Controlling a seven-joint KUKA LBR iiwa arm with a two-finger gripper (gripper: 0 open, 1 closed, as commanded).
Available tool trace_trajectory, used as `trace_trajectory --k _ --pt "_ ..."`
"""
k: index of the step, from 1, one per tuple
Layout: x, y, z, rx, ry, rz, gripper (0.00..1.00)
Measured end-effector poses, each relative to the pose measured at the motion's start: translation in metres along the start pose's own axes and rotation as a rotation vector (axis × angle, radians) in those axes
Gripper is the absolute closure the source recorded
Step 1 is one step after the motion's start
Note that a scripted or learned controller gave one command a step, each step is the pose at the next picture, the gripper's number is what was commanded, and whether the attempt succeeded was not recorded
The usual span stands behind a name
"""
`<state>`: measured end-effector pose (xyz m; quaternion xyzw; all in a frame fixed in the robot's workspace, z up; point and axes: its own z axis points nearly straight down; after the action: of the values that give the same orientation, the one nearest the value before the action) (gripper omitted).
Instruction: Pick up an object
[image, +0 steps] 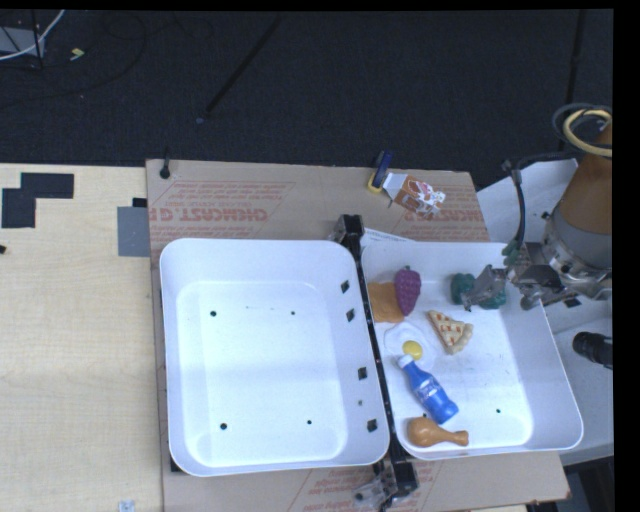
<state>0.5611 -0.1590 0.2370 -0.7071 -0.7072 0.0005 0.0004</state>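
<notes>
Low over the right bin (560, 400), the claw (490, 290) touches a green object (461, 288); its grip state is unclear.

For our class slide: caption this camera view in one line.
Arm's pincer beside a green toy in the right bin, near purple grapes and blue bottle.

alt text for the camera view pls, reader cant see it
The arm's gripper hovers at a green toy in the right bin, which also holds purple grapes, a waffle slice, a blue bottle and a drumstick.
</notes>
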Motion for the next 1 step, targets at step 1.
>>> trace_trajectory --k 1 --pt "0.071 0.0322 0.1396 0.001 0.0 0.001 0.0"
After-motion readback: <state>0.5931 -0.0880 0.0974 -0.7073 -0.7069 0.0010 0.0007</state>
